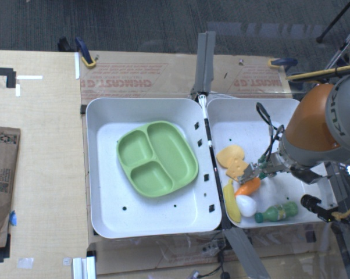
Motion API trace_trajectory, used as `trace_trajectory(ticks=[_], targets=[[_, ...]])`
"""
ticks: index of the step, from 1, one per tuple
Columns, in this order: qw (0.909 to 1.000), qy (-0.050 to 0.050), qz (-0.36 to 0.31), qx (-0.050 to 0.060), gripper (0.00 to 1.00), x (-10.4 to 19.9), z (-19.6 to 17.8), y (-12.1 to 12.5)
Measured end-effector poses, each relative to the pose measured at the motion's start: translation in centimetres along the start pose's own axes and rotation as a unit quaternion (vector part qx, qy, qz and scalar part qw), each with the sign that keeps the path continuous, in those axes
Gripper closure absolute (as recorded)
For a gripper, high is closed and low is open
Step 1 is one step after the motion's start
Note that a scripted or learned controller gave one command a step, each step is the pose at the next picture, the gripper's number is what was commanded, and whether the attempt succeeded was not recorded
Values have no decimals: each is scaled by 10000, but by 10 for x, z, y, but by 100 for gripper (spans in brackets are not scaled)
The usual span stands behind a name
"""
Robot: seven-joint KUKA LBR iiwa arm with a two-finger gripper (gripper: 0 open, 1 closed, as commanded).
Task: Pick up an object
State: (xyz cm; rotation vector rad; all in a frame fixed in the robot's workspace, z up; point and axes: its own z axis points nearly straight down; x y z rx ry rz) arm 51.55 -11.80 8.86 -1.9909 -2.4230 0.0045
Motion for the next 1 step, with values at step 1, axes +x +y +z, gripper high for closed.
trace_trajectory(ticks=[1], targets=[[10000,4,2,25,100,-1,-6,0]])
